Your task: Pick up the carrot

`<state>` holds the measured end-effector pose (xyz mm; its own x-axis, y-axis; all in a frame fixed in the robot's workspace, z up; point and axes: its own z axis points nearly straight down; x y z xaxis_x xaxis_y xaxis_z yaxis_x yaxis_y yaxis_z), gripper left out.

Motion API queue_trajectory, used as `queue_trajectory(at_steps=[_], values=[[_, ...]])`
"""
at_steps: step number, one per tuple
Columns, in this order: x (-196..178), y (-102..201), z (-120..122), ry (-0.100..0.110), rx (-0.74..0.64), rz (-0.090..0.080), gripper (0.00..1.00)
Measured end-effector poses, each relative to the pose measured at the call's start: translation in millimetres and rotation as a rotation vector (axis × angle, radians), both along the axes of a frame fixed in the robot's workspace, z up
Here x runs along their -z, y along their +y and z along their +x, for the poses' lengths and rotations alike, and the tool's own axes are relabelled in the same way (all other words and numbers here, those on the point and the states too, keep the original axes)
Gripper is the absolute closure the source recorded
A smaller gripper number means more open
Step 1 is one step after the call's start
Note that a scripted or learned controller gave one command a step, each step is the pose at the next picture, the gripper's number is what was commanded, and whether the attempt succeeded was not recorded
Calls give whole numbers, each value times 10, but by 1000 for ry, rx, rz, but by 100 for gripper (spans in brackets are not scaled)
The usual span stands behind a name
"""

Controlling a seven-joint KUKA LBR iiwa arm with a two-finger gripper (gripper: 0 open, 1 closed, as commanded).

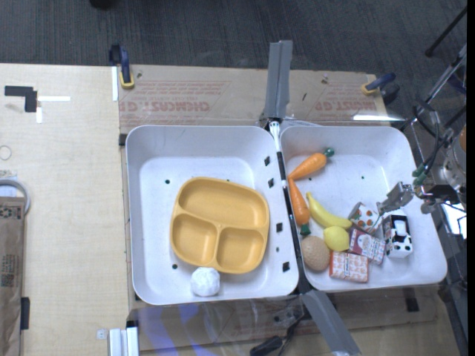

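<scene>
One carrot (309,165) lies near the right bin's (401,141) upper-left corner, a second carrot (298,202) just below it. The gripper (393,197) hovers near the milk carton (398,236), fingers apart, grasping nothing. Red print on the tabletop cardboard (197,99) seems to read "CHEMCO".

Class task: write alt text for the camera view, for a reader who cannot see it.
The gripper hovers over the right bin, away from two carrots by its left wall, near a banana and small cartons. The left bin holds a yellow divided plate and a white ball.
</scene>
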<state>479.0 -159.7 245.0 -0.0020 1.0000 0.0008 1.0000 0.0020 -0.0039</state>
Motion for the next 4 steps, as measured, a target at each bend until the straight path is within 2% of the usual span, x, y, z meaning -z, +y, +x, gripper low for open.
queue_trajectory(at_steps=[1, 2, 3, 4], values=[[-352, 283, 160, -5, -21, -1, 0], [545, 1081, 338, 0, -210, 0, 0], [589, 378, 263, -1, -131, -1, 0], [511, 260, 886, -4, -262, -1, 0]])
